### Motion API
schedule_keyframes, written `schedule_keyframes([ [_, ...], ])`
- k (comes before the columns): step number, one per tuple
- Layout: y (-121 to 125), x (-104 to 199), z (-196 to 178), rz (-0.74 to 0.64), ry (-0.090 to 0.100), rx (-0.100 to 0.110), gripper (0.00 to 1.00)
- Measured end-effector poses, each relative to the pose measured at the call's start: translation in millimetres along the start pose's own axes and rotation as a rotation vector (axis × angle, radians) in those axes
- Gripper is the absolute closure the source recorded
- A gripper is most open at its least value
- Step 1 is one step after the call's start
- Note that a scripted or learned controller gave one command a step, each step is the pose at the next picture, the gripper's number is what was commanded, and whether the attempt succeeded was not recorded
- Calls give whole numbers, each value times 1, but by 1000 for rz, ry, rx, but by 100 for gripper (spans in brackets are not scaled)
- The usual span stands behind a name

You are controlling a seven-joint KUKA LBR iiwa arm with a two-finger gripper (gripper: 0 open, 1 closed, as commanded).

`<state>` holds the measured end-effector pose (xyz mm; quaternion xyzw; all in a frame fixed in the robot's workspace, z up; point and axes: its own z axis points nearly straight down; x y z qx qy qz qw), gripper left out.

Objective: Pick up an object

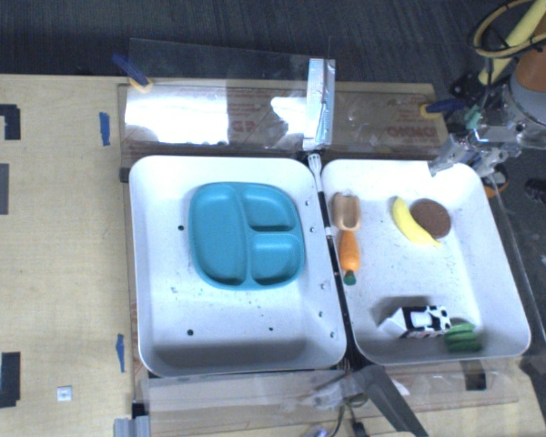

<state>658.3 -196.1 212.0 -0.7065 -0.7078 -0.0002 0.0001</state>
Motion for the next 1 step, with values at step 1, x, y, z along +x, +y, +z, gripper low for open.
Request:
schedule_keyframes([
  [1, -17, 18, 120, -75, -4, -14, 0],
])
